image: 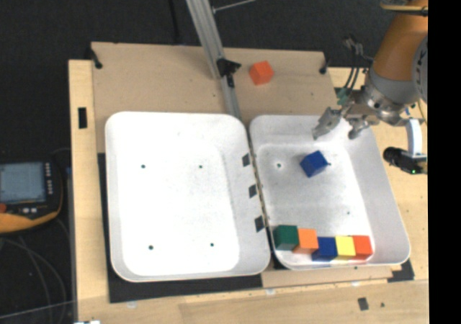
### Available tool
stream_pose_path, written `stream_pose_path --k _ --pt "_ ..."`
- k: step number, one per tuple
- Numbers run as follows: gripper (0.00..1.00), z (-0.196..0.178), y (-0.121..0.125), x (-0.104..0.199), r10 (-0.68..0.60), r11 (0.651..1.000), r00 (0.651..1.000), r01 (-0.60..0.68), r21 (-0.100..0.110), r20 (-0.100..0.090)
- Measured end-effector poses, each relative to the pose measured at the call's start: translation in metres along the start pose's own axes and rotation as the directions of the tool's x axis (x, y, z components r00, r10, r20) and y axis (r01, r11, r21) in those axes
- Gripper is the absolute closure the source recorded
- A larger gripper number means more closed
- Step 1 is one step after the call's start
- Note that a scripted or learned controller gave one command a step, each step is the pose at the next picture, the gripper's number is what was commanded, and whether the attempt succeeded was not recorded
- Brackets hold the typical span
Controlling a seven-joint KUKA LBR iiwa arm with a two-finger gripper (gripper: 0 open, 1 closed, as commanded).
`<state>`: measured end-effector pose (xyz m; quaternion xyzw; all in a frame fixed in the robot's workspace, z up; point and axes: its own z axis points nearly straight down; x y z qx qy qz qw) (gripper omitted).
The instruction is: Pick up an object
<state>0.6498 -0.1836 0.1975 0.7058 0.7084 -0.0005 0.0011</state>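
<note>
The gripper point(340, 123) was spread wide, holding nothing, over the right bin's point(385, 193) far edge, with the blue cube point(314, 163) lying just below it on the bin floor

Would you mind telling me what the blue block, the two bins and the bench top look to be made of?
Blue block: probably painted wood or solid plastic; flat, evenly coloured faces with crisp edges and little gloss. Left bin and right bin: likely moulded plastic, judging by the smooth white surface and rounded corners and rims. Bench top: apparently unfinished board, wood or fibreboard; matte tan without shine.
</note>
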Motion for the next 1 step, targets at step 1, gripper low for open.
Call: stream_pose_path --k 1 --pt "0.0 0.103 -0.0039 -0.0002 0.003 1.0 1.0 -0.003 0.001 0.0"
